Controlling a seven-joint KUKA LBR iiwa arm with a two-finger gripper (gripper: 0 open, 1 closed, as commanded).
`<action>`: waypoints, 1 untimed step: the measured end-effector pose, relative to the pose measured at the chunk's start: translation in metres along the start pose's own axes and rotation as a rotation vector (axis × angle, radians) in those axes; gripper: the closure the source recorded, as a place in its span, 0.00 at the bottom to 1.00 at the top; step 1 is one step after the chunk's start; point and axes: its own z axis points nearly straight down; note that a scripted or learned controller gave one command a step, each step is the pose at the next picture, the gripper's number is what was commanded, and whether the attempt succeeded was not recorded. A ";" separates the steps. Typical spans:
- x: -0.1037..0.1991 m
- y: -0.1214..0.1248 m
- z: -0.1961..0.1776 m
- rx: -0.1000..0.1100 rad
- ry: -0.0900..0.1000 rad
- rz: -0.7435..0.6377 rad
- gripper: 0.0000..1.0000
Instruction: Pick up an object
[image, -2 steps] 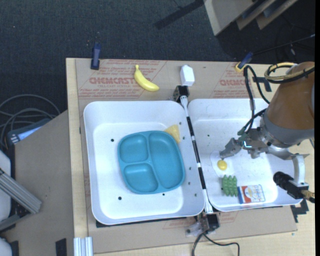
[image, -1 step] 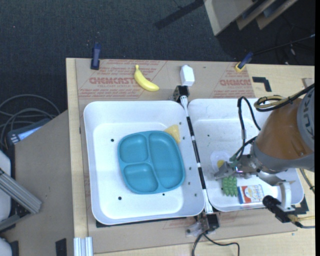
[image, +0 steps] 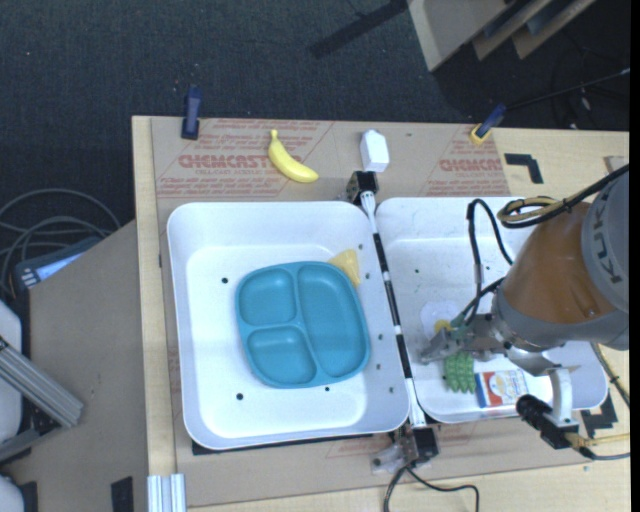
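Note:
My gripper (image: 447, 346) is low in the right bin (image: 430, 225), near its left wall. Just below and touching it in the view lies a green bumpy object (image: 459, 374). A white packet with red and blue print (image: 497, 388) rests beside the green object on its right. A small yellow piece (image: 441, 325) peeks out just above the gripper. The grey arm with its orange band (image: 555, 275) covers the right part of this bin. In the left bin (image: 200, 300) lies a blue divided plate (image: 300, 323), with a yellow wedge (image: 346, 263) at its upper right corner.
A banana (image: 290, 160) and a white block (image: 374, 150) lie on the cardboard behind the bins, outside them. A black cable (image: 478, 240) loops over the right bin. The ridge between the bins (image: 388, 300) runs close to the gripper's left.

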 end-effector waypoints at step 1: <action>0.000 0.000 -0.010 -0.002 -0.001 0.001 1.00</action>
